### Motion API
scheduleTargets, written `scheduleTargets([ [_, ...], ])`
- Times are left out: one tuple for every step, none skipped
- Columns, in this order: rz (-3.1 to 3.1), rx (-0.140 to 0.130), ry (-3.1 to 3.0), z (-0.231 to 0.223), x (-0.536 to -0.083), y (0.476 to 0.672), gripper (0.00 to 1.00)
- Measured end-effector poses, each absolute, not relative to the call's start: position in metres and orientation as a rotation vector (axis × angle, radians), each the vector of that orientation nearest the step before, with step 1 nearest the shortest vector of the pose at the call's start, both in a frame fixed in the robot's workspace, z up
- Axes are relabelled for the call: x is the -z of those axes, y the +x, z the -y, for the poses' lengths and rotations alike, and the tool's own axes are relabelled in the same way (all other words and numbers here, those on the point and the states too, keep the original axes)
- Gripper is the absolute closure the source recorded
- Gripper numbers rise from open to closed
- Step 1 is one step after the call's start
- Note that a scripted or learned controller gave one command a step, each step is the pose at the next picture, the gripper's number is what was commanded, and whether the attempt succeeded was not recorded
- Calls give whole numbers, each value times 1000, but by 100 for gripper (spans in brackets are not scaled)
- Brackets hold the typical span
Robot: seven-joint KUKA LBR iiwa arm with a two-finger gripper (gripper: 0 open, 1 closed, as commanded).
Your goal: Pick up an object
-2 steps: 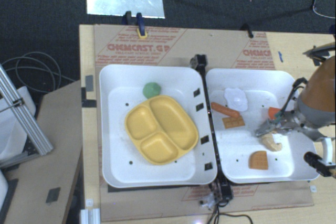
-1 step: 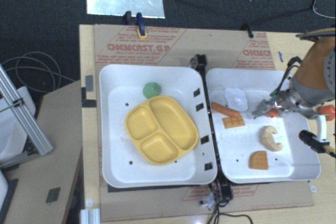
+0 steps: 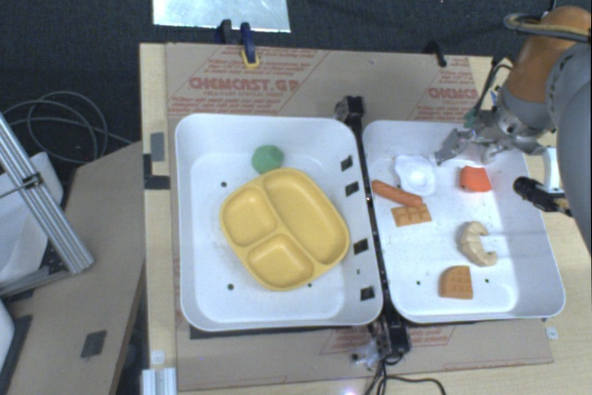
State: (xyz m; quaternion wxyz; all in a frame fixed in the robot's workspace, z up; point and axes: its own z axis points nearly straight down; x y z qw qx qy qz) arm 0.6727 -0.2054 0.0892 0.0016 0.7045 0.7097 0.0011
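Five food pieces lie in the right bin [image 3: 527, 291], none lifted; nearest the gripper [image 3: 470, 141] are the white piece [image 3: 415, 173] and red block [image 3: 475, 179]. Its fingers look spread and empty above them, so the whole pick remains

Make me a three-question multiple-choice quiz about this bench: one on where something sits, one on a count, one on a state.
1. Where is the green ball?
A. Left bin, behind the yellow plate
B. Right bin
C. On the plate

2. How many compartments has the plate?
A. Two
B. Three
C. Five

3. The gripper is:
A. Over the left bin
B. Over the right bin's far edge

Answers: 1 A, it touches the plate's far rim; 2 B, three hollows show; 3 B, it hangs near the white piece.
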Motion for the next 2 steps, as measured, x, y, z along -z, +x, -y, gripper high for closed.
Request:
scheduleTargets([
  [-2214, -17, 2200, 193, -327, 651, 0],
  [-2236, 8, 2223, 146, -86, 624, 0],
])
